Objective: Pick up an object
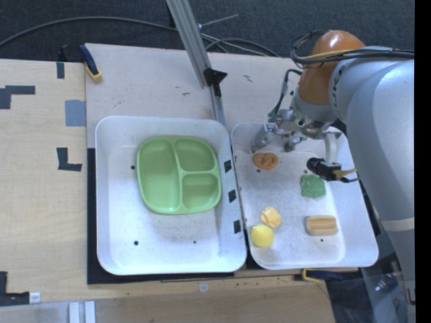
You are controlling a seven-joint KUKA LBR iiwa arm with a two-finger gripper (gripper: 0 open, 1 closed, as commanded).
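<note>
Two shallow white bins sit side by side on the worktop (40,180). The left bin (114,247) holds one item: a green divided plate (178,175) with three compartments, lying flat near the bin's middle.

The right bin (350,247) holds five loose items. One orange pretzel-shaped piece (265,160) lies near the far left corner. One green leafy piece (312,186) lies to its right, near the bin's middle. One small yellow-orange piece (271,217) and one yellow round piece (262,236) sit close together near the left wall, toward the near edge. One tan bread-like piece (320,225) lies to their right, apart from both.

The arm (377,113) reaches in from the right, its orange band over the far right corner of the right bin. The claw (273,138) hangs above the bin's far left area, just beyond the pretzel-shaped piece. Nothing is seen between its fingers; whether they stand wide or narrow cannot be told from this angle.

One metal pole (192,39) rises from between the bins. One blue-and-yellow tool (90,62) lies at the worktop's far left corner.
</note>
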